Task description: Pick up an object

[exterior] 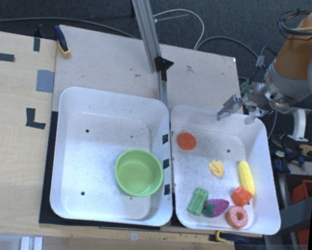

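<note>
Spread apart with nothing between its two grey fingers, the two-finger gripper (237, 109) hangs over the far rim of the right-hand shallow white plastic bin (266, 141), hanging from the grey arm with an orange band (299, 48) that comes in from the right. No toy sits between those fingers, and every candidate for picking lies on the bin floor below and nearer the camera. Closest to the gripper is a flat round orange-red disc (186, 141), near the bin's left wall and well apart from the rest. Toward the middle lies a small yellow lumpy piece (216, 168). Just to its right is a yellow corn cob toy (246, 177), whose long axis runs from the far side to the near side of the bin, leaning slightly rightward at its near end. Touching that near end is a small orange-red rounded piece (241, 196), and just beyond it toward the near rim rests a pink ring-shaped doughnut toy (237, 217). Left of the doughnut lies a purple eggplant-shaped toy (216, 207), its long axis roughly left to right, and beside it a green ribbed block (197, 201) standing lengthwise far to near. The left-hand white bin (79, 113) holds a light green round bowl (138, 173), upright, near its right wall.
</note>
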`<state>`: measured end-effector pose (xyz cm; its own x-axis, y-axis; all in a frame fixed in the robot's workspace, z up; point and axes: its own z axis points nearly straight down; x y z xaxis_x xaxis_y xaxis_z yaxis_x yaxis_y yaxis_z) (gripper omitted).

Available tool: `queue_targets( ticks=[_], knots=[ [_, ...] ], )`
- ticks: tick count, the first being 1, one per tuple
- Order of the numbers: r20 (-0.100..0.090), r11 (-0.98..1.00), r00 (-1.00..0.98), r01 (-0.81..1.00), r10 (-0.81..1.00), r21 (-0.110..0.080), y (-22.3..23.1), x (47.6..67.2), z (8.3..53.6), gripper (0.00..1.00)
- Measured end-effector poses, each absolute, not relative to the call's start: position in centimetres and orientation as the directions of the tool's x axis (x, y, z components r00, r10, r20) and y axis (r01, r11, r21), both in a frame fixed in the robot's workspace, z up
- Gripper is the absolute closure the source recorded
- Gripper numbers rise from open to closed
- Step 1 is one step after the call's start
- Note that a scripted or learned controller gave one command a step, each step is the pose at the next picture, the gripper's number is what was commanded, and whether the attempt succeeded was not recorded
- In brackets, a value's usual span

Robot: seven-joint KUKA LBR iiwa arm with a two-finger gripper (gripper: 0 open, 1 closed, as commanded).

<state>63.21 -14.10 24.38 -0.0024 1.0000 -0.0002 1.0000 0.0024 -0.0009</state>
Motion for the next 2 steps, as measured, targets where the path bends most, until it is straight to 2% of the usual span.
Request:
queue_targets(
  ticks=[1,2],
  knots=[
    [-0.001,0.003,-0.003,1.000,1.000,-0.001,-14.1,63.2,24.4,0.00],
    [-0.001,0.001,-0.001,1.000,1.000,-0.007,-14.5,63.9,18.5,0.00]
  ],
)
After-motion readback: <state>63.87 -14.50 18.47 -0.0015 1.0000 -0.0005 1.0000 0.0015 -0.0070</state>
